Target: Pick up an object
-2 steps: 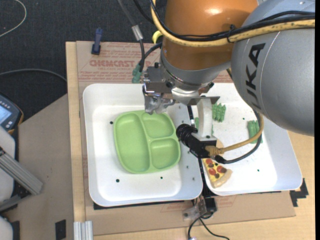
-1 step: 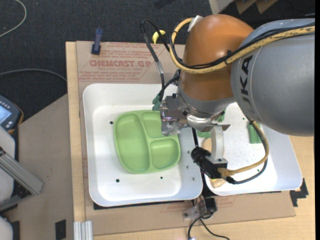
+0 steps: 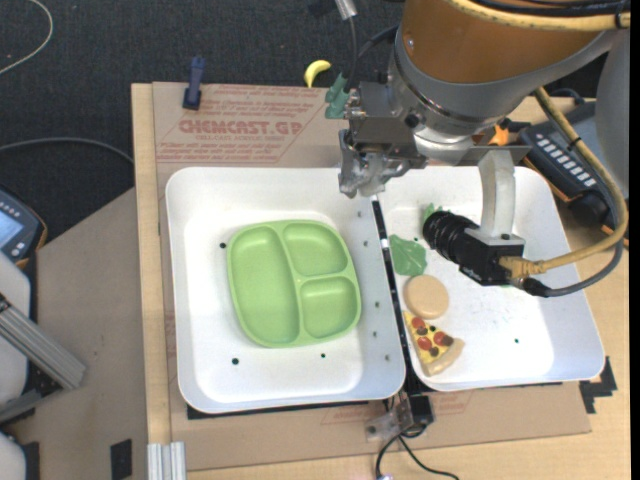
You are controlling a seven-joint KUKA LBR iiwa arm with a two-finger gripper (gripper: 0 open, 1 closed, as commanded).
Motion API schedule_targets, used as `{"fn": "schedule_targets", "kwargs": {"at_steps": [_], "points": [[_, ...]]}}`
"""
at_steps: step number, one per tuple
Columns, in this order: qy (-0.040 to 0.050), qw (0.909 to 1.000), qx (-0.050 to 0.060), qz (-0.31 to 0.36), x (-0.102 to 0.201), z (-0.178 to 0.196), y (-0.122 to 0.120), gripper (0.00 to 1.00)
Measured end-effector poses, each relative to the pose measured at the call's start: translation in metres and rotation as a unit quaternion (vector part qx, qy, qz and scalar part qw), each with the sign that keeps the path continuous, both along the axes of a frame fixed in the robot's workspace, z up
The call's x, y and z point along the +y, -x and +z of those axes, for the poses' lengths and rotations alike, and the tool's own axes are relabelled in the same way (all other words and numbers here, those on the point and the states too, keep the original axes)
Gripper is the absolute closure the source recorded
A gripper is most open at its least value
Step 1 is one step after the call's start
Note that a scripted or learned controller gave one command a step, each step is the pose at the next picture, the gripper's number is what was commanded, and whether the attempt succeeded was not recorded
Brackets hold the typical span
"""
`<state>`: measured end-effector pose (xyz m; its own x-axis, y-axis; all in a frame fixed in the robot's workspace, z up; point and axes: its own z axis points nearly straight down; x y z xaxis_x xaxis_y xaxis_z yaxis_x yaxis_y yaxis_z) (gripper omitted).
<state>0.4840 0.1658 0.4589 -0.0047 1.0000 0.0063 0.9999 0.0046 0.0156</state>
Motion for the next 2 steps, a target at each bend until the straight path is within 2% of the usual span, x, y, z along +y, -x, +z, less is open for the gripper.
{"fn": "schedule_targets", "kwargs": {"at_steps": [1,2], "points": [[0.0023,1.0000,0.005,-0.001,0.032,0.041,-0.016,1.00],[0.0049,0.9999,0.013,-0.001,0.056,-0.046,0.007,1.00]]}}
